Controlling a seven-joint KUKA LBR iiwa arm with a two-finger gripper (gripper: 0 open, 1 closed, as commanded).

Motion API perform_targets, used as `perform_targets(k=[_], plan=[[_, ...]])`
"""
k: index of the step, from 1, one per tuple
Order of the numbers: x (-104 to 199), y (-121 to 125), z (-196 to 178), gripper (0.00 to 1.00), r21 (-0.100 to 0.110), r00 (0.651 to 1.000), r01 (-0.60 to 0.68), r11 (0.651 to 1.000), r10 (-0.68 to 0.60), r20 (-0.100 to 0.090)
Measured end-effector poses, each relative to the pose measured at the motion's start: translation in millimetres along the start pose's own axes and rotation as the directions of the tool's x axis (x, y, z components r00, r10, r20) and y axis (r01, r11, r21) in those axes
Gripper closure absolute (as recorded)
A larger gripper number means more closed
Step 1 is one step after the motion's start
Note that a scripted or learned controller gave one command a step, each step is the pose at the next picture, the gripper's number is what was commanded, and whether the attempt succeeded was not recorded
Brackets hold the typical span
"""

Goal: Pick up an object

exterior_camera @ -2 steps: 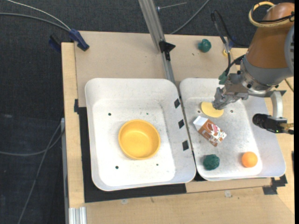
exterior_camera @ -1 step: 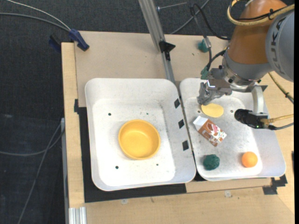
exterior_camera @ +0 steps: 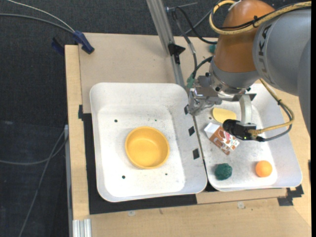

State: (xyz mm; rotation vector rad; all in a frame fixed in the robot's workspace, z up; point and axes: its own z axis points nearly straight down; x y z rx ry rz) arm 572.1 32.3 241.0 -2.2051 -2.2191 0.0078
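Over the left rim of the right bin [exterior_camera: 285, 177], the jaws, whose opening I cannot tell, hang near the small box [exterior_camera: 223, 139], and descending here could strike that rim instead.

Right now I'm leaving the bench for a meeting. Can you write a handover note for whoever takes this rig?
Gripper: over the upper left of the right bin, beside the pale yellow piece. This view does not show whether it is open or shut.
Right bin: pale yellow piece, small printed box, dark green ball and orange ball, all lying on its floor.
Left bin: yellow bowl.
Done: nothing seen lifted.
Left: grasp one object and raise it.
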Motion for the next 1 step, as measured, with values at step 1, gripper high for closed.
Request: perform_targets(k=[1], plan=[[48.7,-0.5,-4.3,1.00,-0.009,1.000,-0.001,1.000,0.001,0.002]])
